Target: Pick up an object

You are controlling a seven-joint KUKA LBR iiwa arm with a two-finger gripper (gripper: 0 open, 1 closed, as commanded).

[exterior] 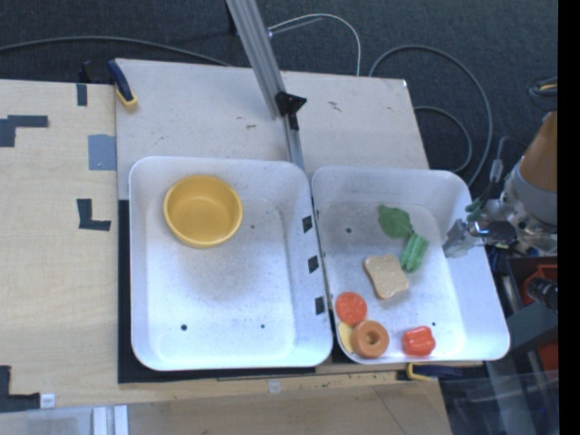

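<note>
— Pale wooden table, two shallow white plastic bins; where are the grey metal jaws?

— At the right bin's far right wall, nothing between them; how wide they stand, I cannot tell.

— And the objects?

— Green toy vegetable just left of the jaws, tan bread slice beside it, orange ring lower left. Yellow round bowl lies well apart, in the left bin.

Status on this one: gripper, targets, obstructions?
Gripper at right bin's right wall, holding nothing visible. Green toy and bread slice nearest. No obstructions.
</note>
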